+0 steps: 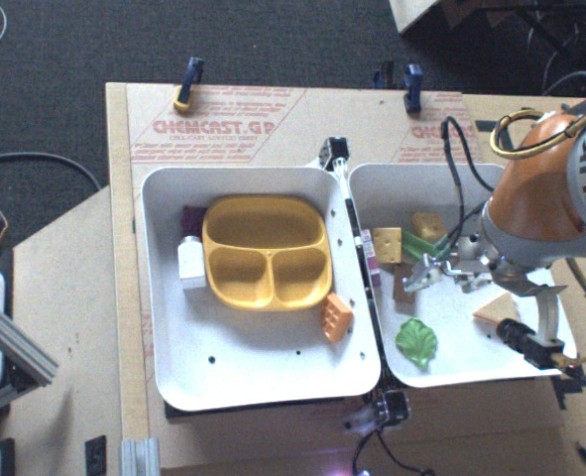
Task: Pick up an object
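My gripper (423,272) hangs low over the middle of the right bin (461,365), reaching in from the right. Just left of it lie a yellow holed cheese block (386,244) and a small brown block (404,289). A tan lump (428,227) and a dark green piece (414,245) sit just behind the gripper. A green leaf (416,342) lies near the bin's front, and a tan wedge (495,311) shows under the wrist at the right. Nothing is visibly between the gripper's tips.
The left bin (174,365) holds a yellow divided tray (267,251), a white bottle (191,261), a dark purple item (193,216) and an orange block (337,316). A narrow ridge (357,256) separates the bins. Blue clamps (189,72) stand at the board's back edge.
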Robot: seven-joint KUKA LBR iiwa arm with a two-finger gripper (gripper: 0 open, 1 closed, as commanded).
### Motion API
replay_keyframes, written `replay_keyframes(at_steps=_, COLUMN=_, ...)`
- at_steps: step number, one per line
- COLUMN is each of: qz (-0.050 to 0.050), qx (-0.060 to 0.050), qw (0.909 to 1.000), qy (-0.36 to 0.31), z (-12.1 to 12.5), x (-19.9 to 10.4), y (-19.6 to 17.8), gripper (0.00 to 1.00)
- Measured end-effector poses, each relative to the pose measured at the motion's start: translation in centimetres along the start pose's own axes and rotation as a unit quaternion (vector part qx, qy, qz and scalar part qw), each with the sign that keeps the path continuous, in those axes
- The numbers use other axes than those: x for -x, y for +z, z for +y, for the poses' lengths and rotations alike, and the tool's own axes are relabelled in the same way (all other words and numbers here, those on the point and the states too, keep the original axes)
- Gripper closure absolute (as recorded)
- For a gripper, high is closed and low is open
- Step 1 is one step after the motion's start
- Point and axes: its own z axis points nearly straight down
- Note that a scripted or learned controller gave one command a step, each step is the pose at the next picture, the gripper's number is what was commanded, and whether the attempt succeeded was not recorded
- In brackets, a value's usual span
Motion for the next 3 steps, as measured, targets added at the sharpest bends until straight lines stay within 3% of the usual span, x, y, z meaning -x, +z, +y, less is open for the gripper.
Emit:
replay_keyframes(at_steps=1, qz=0.0, qx=0.001, qw=1.0, qy=0.0, z=0.0, x=-0.1, y=5.1, gripper=0.0)
replay_keyframes(at_steps=2, qz=-0.001, qx=0.005, qw=1.0, qy=0.0, z=0.1, x=0.0, y=3.8, gripper=1.0)
replay_keyframes(at_steps=3, qz=-0.002, qx=0.007, qw=1.0, qy=0.0, z=-0.4, x=0.4, y=-0.6, gripper=1.0)
